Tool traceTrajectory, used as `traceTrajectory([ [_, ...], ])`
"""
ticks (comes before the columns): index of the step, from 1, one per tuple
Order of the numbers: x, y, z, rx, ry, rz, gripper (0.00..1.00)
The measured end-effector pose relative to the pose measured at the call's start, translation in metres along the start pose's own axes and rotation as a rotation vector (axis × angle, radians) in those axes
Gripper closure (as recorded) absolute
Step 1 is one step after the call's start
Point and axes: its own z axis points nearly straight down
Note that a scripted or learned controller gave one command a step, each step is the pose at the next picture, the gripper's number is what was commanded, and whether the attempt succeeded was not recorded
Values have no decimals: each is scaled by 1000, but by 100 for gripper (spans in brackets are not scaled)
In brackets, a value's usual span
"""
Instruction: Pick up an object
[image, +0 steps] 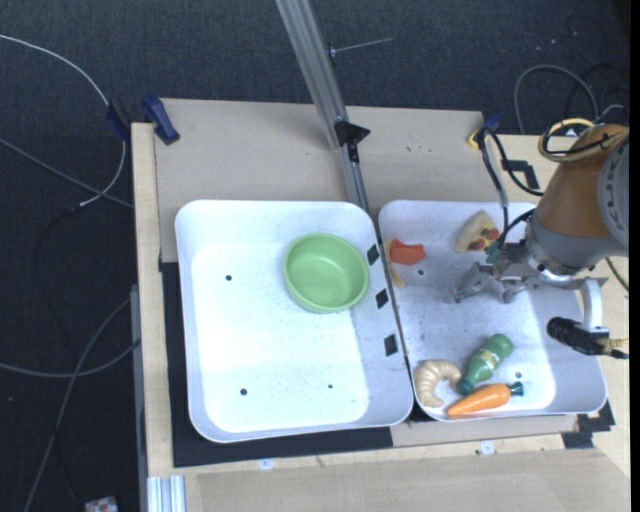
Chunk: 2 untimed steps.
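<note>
Down at the near edge of the right bin (590, 395) there's a little cluster: an orange carrot (481, 399) lying flat against the near wall, a green bottle (486, 360) tilted just behind it and touching it, and a pale croissant-shaped piece (437, 378) curled at the near left corner. All three sit untouched on the bin floor.

Moving up to mid-bin, here's the gripper (484, 288), low over bare white floor, its fingers splayed apart with nothing between them. The grey wrist and orange band of the arm (580, 205) come in from the right. No grasp yet, so I'd call this the approach step: the tool is down among the objects but closed on none of them.

Across the divider, the left bin (200, 300) holds a green bowl (325, 271), upright, toward its far right side, well apart from the gripper.

Farther back in the right bin, a small orange-red block (406, 251) rests near the left wall, and a yellowish slice (478, 233) with dark red bits lies at the far side, just beyond the gripper.

Next move, by my reading: pick a target. The slice and the block are the nearest candidates. The fingers need to straddle one, drop to the floor, and close squarely before lifting.

No labels, brands or writing I can make out anywhere.
</note>
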Motion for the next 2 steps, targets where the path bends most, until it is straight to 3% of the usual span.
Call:
traceTrajectory([
  [1,0,2,-16,-7,0,-1,100],
  [2,-5,5,-80,-21,-8,-1,100],
])
